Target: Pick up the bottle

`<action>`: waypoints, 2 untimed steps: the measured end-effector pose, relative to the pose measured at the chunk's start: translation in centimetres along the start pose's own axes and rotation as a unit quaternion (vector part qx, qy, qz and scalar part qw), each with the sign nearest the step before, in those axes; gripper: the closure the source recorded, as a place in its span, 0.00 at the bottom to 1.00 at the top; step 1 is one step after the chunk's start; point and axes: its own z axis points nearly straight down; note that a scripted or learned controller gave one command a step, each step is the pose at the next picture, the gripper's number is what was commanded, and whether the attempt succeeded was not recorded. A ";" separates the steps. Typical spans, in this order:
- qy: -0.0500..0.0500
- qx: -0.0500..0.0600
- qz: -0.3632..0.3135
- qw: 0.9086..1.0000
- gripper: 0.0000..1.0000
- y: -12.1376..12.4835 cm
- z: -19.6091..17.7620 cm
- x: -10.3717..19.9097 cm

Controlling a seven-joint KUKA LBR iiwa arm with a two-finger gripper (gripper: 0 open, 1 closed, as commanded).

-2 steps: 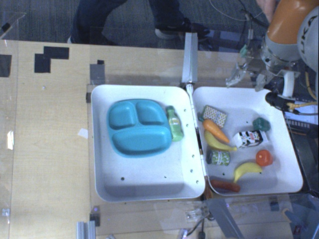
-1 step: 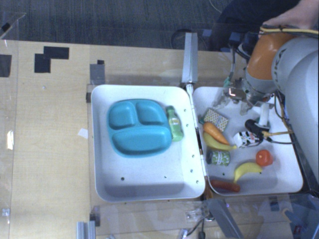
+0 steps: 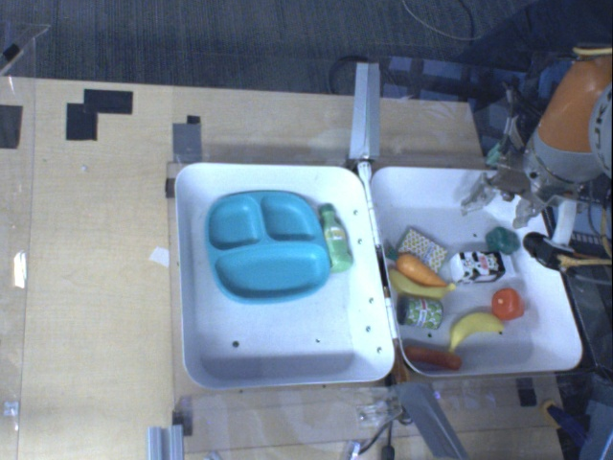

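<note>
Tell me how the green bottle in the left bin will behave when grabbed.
The bottle lies on its side against the blue tray, so it looks apt to roll if nudged. It appears small, translucent plastic, probably light, and its smooth round body may slip. The tray beside it likely crowds one side of a grasp.

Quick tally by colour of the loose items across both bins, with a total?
Blue: 1, divided plastic tray
Green: 3, translucent bottle, small can, dark round piece
Yellow: 2, bananas
Orange: 1, carrot
Red: 2, tomato, long piece
Patterned: 2, checked packet, black-and-white carton
Total: 11
</note>
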 end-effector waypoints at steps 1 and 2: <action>0.000 -0.001 -0.013 1.000 0.00 0.0 2.3 -1.6; 0.000 -0.005 0.054 0.999 0.00 -1.7 6.2 -1.0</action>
